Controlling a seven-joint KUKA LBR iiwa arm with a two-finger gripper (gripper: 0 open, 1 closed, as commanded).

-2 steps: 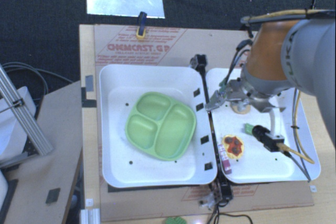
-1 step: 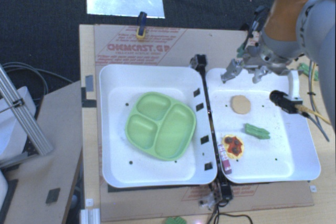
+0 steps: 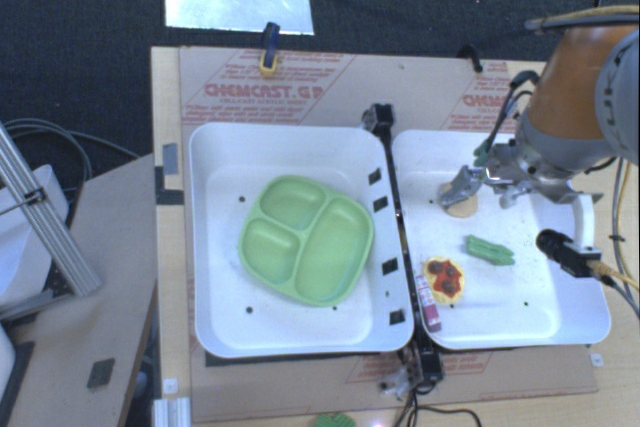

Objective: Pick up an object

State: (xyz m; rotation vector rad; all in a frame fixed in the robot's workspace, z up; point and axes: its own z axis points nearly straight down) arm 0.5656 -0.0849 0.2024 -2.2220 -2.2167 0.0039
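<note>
My gripper [image 3: 485, 192] hangs over the back of the right bin [image 3: 570, 320], its two fingers spread open with nothing between them. Its left finger [image 3: 460, 186] is just above a tan round piece [image 3: 460, 207] lying on the bin floor. Nearer the front lie a green bean-like toy [image 3: 490, 250], a small pizza-like toy [image 3: 445, 278] with red spots, and a pink stick [image 3: 430, 307] along the bin's left wall.
The left bin [image 3: 215, 215] holds a green divided plate [image 3: 305, 240]. A black divider with clips [image 3: 385, 205] runs between the bins. A black part of the arm [image 3: 562, 253] juts over the right bin's right side.
</note>
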